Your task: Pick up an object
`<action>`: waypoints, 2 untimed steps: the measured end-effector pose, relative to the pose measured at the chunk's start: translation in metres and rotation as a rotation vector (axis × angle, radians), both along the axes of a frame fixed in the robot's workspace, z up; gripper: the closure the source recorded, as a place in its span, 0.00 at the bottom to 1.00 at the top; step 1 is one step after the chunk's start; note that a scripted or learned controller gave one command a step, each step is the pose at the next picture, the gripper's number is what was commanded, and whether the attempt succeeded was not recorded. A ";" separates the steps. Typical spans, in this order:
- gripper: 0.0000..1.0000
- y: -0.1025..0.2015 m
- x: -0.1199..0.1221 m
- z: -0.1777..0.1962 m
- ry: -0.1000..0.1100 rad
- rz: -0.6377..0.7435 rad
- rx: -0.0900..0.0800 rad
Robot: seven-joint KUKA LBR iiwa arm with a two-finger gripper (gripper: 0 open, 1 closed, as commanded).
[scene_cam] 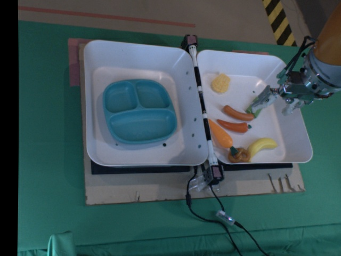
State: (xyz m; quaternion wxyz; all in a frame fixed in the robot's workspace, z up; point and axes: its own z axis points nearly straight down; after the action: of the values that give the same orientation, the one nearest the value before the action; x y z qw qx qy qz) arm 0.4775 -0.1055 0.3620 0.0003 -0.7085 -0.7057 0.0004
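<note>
The right bin [295, 143] holds a yellow corn piece [220, 82], a brown sausage [237, 113], a red-orange pepper [233, 125], an orange carrot [220, 134], a brown pretzel [240, 154] and a yellow banana [262, 145]. My gripper [277, 104] hangs over the bin's right part, open, with nothing between its fingers. Its left finger [262, 100] reaches toward the sausage's right end, where a small green piece [250, 111] lies right by the fingertip. The right finger [292, 108] stands over bare bin floor.
The left bin [96, 57] holds a blue divided plate [139, 111]. A black-and-white divider rail [200, 89] runs between the bins. Cables [213, 201] trail off the bench front. Green cloth surrounds the cardboard base.
</note>
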 end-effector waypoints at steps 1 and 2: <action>0.00 0.003 -0.007 -0.099 -0.001 0.000 -0.001; 0.00 -0.005 0.015 -0.179 -0.008 -0.001 -0.001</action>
State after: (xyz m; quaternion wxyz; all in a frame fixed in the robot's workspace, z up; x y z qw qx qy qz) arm 0.4924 -0.1104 0.1829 -0.0029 -0.7090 -0.7052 -0.0018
